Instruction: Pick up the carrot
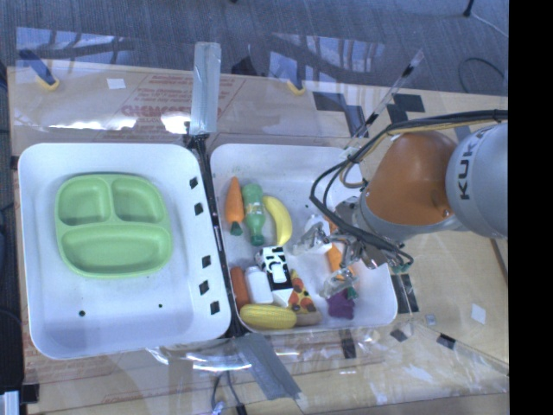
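An orange carrot point(233, 204) lies lengthwise near the left wall of the right bin point(285, 156), beside a green bottle point(252, 214). My gripper point(340, 264) hangs low over the right part of that bin, below the arm's orange band point(408, 180), well to the right of the carrot. A small orange piece point(333, 256) sits right at the gripper, among clear wrapping. I cannot tell whether it is in the gripper.
The right bin also holds a banana point(279, 219), a black-and-white block point(275, 263), a yellow fruit point(268, 316), a purple toy point(341, 305) and a red-orange piece point(239, 284). A green divided plate point(112, 225) lies in the left bin point(52, 318).
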You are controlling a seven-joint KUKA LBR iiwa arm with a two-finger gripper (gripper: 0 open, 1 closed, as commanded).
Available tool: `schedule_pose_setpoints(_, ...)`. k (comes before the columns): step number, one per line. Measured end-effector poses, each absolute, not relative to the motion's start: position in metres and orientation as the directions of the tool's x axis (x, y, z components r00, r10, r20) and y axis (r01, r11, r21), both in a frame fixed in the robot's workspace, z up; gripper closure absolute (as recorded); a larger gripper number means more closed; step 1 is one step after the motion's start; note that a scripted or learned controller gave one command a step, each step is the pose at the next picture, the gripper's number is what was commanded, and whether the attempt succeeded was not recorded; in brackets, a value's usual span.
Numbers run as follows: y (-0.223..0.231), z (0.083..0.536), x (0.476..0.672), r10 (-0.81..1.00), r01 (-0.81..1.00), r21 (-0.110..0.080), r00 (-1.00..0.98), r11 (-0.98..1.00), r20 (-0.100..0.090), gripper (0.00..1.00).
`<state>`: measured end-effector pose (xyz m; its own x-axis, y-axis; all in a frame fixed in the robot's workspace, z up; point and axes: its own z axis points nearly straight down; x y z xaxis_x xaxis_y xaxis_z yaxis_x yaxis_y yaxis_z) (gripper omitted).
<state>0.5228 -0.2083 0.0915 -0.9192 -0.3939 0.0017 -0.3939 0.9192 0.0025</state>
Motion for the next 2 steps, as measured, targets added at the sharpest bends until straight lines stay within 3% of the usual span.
schedule_pose_setpoints(1, -0.206, 0.102, 0.525, -0.403, -0.403, 0.001, -0.915, 0.915, -0.001, 1.0)
schedule_pose_setpoints(2, -0.154, 0.163, 0.531, -0.267, -0.267, -0.002, -0.964, 0.964, -0.006, 1.0)
